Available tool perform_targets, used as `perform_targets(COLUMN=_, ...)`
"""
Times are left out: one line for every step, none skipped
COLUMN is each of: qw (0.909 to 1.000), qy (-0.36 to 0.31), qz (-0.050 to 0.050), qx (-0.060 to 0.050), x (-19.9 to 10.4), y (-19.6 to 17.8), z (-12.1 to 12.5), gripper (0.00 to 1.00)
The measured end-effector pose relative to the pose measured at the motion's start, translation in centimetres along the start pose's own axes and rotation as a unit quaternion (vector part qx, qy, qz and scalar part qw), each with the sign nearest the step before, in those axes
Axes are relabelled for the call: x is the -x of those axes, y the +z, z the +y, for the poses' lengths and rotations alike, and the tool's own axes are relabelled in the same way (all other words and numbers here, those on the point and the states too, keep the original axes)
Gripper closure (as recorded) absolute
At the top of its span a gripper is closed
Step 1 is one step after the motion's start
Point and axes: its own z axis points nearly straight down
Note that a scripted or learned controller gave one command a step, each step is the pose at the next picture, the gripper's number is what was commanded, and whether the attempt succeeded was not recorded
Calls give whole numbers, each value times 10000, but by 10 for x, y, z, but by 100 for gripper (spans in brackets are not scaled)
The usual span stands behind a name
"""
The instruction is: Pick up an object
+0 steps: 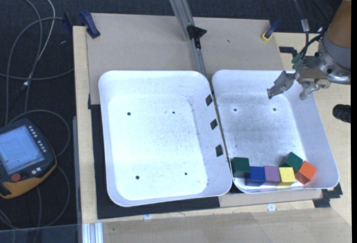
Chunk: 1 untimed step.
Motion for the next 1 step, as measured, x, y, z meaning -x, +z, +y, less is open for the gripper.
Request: perform_targets(qw=10000, qy=-12, qz=6, qx=-36, x=-19, y=140, z=57, gripper=0)
